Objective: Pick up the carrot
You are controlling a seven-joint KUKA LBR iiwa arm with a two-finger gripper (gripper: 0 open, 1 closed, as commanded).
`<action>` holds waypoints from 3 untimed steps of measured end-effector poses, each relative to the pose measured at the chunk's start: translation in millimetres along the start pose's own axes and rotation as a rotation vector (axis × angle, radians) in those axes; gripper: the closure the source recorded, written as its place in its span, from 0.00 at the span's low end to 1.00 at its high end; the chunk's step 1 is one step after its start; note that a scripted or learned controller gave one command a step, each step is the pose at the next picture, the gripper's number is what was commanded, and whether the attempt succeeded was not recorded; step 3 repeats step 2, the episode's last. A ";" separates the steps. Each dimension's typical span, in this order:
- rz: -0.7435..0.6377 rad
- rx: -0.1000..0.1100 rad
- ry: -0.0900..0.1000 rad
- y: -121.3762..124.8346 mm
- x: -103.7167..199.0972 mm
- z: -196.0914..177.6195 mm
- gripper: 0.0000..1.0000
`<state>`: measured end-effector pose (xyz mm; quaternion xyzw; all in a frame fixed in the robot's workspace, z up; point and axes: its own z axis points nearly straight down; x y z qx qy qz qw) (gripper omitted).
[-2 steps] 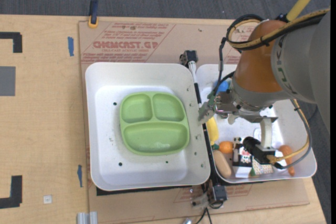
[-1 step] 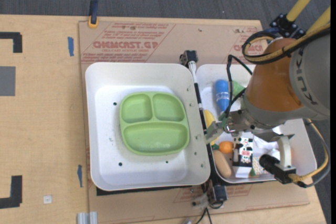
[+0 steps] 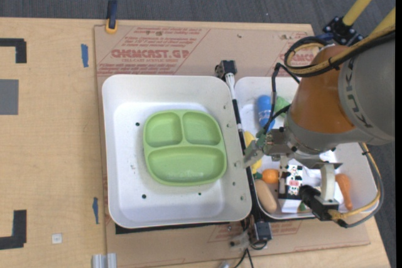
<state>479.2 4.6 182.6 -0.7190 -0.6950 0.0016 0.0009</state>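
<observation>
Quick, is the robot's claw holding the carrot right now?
End effector: low over the right bin; whether it is open, closed or holding anything cannot be told. The carrot lies beside it in that bin.

The bulky grey arm with its orange band (image 3: 326,94) runs out of the picture's right edge and covers much of the shallow white right-hand bin (image 3: 370,166). The two-finger gripper (image 3: 301,182) hangs over a clutter of small items, and its fingers cannot be made out. The orange carrot (image 3: 345,190) shows only partly beside the gripper. A blue bottle-like object (image 3: 264,108) is half hidden under cables.
</observation>
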 end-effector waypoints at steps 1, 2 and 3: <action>-0.219 0.005 0.003 1.1 -44.1 -0.2 0.00; -0.343 0.006 0.004 -0.2 7.7 -0.3 0.00; -0.343 0.006 0.004 -0.2 7.7 -0.3 0.00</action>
